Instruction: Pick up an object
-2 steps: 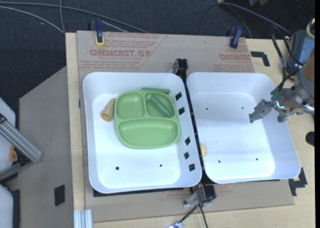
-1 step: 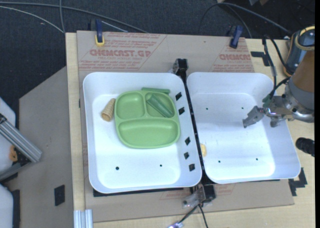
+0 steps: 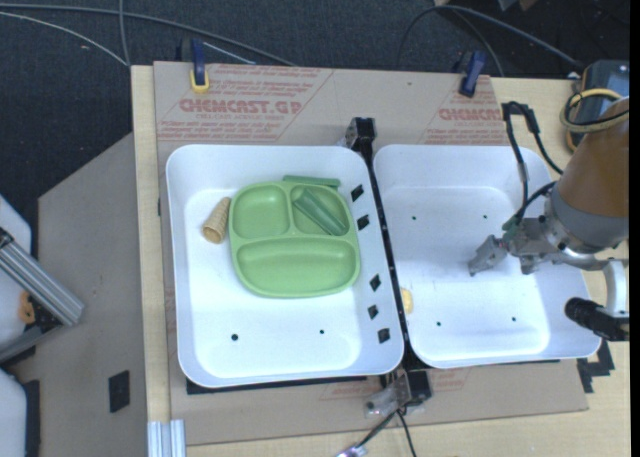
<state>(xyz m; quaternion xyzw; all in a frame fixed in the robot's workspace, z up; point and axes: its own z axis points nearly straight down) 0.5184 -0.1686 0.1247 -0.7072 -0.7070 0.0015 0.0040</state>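
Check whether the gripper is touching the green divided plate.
Apart. The camera view shows the gripper over the right bin, while the green divided plate lies in the left bin, across the divider.

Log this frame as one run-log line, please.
gripper: over right white bin, holding nothing visible | green divided plastic plate: left white bin | tan cone: beside plate | pick: not done

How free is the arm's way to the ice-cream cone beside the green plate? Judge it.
Probably free: the cone lies bare on the left bin's floor, beside the green plate; the gripper must cross the divider.
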